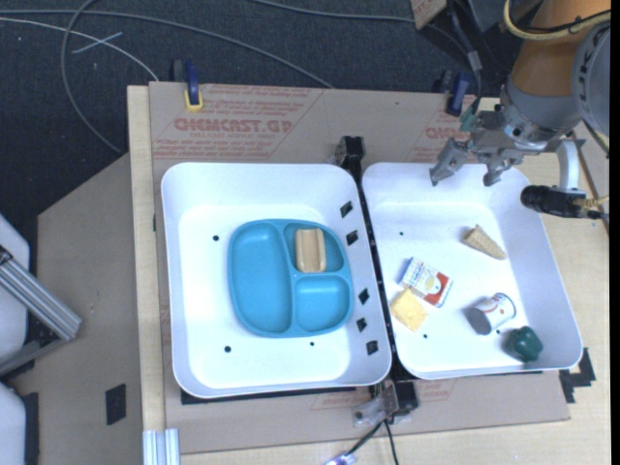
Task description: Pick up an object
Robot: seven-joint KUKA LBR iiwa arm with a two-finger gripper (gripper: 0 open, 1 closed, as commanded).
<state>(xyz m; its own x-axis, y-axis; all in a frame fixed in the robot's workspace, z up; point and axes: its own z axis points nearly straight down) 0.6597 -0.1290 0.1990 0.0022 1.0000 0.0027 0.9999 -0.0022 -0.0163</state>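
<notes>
Where the view comes closest to us, at about five o'clock in the right bin, we see a dark green object lying near the bin's front corner. Just beside it, toward ten o'clock, rests a small grey and white cup-like item, tipped on its side. Toward nine o'clock from that item we find a yellow block, and touching its upper edge is a small white packet with blue and red printing. Farther up, at about two o'clock from the packet, a tan wedge lies apart from the rest, near the right wall.

Across the divide, the left bin holds a blue divided plate. A tan block sits in the plate's upper right compartment.

Beyond the right bin's far rim, at roughly one o'clock in the view, we see the gripper hanging from the grey arm, its orange band above. The jaws stand apart, with two dark fingers spread over the bin's back edge and nothing between them. All the loose things lie well apart from them.

Both bins rest on the desk, and a blue clamp grips the far board at eleven o'clock.
</notes>
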